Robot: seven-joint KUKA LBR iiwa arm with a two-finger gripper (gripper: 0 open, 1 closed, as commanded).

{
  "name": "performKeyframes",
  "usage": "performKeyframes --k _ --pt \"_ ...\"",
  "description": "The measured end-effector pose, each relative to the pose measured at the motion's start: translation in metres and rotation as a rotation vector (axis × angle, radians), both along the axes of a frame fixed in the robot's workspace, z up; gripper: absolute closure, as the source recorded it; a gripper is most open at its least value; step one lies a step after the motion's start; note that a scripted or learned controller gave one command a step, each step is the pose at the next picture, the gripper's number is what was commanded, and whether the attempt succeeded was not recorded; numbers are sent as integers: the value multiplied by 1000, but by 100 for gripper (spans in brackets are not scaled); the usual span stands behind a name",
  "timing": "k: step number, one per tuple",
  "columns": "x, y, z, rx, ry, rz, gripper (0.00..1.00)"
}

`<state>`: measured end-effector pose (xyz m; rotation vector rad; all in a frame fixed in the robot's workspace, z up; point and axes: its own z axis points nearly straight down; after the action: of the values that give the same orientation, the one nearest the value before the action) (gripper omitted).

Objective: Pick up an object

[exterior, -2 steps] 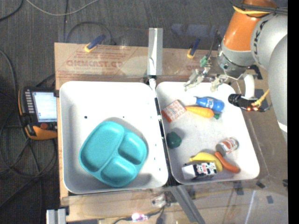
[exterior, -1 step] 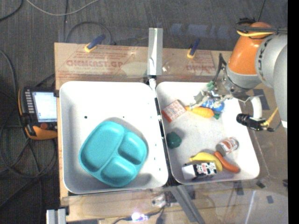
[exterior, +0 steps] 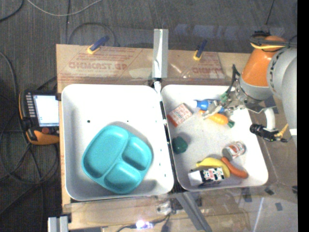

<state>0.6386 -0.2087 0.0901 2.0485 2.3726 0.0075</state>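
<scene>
The gripper (exterior: 226, 103) at two o'clock is too tangled to tell how it stands. Two white bins (exterior: 72, 129): one teal tray (exterior: 117, 158), one carrot (exterior: 219, 119).

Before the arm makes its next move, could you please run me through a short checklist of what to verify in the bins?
1. Gripper is over the right white bin, near its far edge: ok.
2. A target lies close by: the small orange carrot-shaped toy sits just below the gripper: ok.
3. Something is held between the jaws: cannot tell, clutter hides them.
4. Neighbours crowd the target: a blue object lies right beside it: not ok.
5. Other picks are free: the dark green round object lies apart from the rest: ok.
6. The turquoise divided plastic tray lies in the left bin, away from the arm: ok.
</scene>
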Motion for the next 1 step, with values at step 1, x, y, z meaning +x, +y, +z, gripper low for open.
performKeyframes --k 1 --pt "0 0 9 -1 -3 1 100"
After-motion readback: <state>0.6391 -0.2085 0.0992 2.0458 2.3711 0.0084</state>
